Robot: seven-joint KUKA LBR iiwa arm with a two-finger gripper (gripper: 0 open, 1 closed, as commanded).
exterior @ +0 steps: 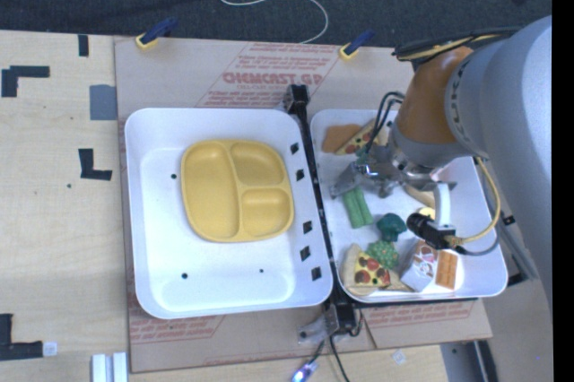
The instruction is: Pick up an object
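Brown cardboard (269, 75) under the two bins carries red print along its upper edge; the large line reads roughly "CHEMCAST GP", and the smaller lines above and below it are too fine to read. The left white bin (157, 192), at the frame's centre, holds a yellow divided plate (238, 189) with three compartments. The right white bin (475, 282), right of centre, holds a heap of toy food: a green stick-like piece (359, 208), a dark green broccoli piece (389, 226), a pizza slice (369, 268) near the lower edge, a small white carton (421, 267) with red marks beside an orange block (447, 271), and another flat orange-brown piece (343, 138) at the bin's upper left. The gripper (366, 176) sits low over the right bin's upper left part, just above the green stick; whether its jaws are open or closed on anything cannot be told from here.
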